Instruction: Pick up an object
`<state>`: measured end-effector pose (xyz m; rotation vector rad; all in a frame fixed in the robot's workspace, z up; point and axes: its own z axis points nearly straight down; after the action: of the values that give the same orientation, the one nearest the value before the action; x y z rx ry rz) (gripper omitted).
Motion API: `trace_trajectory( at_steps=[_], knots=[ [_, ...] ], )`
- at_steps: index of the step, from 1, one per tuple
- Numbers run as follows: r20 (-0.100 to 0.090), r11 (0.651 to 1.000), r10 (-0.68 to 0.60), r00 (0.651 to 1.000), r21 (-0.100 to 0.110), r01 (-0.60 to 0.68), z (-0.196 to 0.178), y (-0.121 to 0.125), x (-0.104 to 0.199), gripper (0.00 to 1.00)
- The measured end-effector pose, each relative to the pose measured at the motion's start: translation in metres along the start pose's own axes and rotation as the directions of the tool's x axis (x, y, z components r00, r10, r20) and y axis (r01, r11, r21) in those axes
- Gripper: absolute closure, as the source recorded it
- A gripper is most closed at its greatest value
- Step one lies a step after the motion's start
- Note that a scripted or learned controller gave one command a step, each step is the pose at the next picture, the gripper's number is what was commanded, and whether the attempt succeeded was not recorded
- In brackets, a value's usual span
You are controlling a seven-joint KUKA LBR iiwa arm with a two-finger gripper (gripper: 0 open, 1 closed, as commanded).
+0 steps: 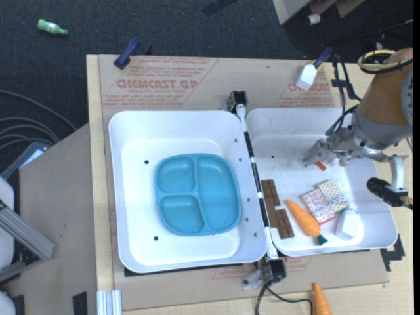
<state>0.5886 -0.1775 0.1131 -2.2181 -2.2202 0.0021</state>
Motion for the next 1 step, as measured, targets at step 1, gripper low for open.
trace_trajectory(
  at_steps=[1],
  knots=[
    [0.0, 1.0, 0.001, 1.0, -0.001, -0.001, -0.0236, -0.0412, 0.0164, 0.0]
  ],
)
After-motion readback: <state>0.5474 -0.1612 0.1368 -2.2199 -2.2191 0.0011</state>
